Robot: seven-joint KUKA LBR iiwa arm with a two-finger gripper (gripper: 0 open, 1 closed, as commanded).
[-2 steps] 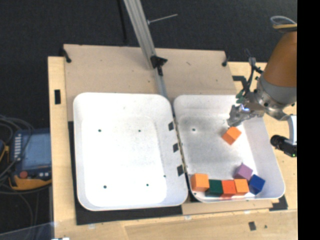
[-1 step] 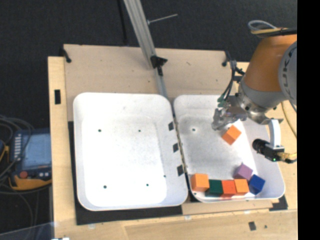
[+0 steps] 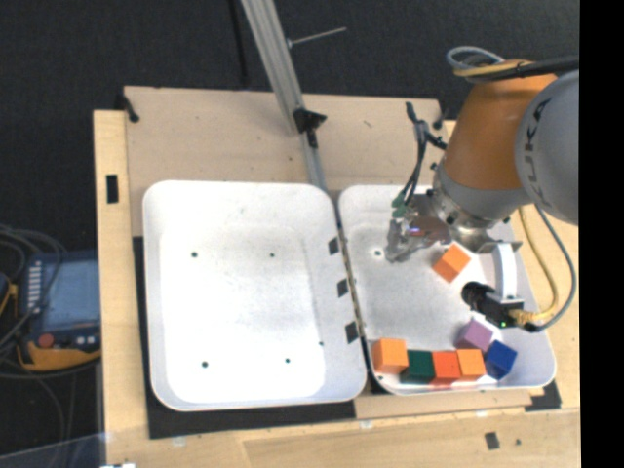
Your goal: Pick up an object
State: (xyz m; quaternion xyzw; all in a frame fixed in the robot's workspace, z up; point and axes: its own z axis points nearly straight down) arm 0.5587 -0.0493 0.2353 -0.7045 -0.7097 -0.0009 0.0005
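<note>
we see the grey-and-orange arm (image 3: 497, 154) reach over the right bin (image 3: 390, 291), its gripper (image 3: 402, 240) low near that bin's far left part, above bare white floor; whether it is open or closed we cannot tell, and nothing shows in its hold. an orange block (image 3: 450, 262) lies tilted just beside the gripper, toward the bin's right edge, apart from it. along the bin's near edge sit an orange cube (image 3: 391, 354), a green block (image 3: 420, 365), two more orange blocks (image 3: 458, 364), a blue block (image 3: 500, 358) at the near right corner and a purple block (image 3: 477, 335) just behind. the left bin (image 3: 234, 291) carries no blocks. we judge the pick not yet made: a block must be gripped and lifted, the tilted orange one being nearest
</note>
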